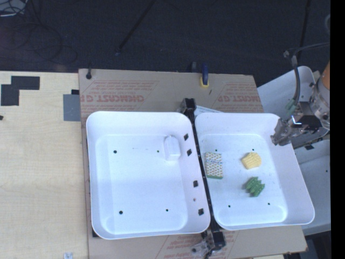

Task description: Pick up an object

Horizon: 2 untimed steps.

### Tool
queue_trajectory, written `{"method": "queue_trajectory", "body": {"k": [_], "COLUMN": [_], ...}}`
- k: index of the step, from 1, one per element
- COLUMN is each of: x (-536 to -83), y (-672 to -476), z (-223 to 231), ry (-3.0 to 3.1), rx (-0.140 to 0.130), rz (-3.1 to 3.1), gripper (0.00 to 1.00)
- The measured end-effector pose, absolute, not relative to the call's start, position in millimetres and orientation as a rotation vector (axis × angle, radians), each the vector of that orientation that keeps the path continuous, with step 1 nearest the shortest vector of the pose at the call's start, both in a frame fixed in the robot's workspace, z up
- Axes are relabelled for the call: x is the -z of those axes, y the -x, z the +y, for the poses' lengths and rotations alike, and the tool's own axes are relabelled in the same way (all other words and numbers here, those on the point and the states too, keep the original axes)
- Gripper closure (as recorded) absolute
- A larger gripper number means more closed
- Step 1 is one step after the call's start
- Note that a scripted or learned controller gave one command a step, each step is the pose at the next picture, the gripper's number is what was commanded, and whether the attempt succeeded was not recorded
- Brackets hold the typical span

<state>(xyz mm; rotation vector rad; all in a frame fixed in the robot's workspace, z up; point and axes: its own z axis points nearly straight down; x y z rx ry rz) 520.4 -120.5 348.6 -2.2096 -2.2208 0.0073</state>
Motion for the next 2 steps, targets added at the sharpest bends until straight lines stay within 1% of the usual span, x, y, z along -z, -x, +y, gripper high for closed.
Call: {"method": "queue_trajectory", "body": {"k": [1, 2], "x": [-430, -325], "y": [-487.0, -527.5], "z": [-139, -100], "ry": [2.227, 2.209], "rx": [0.004, -0.010], "rz": [-2.223, -2.220], "gripper": [1.00, 1.00]}}
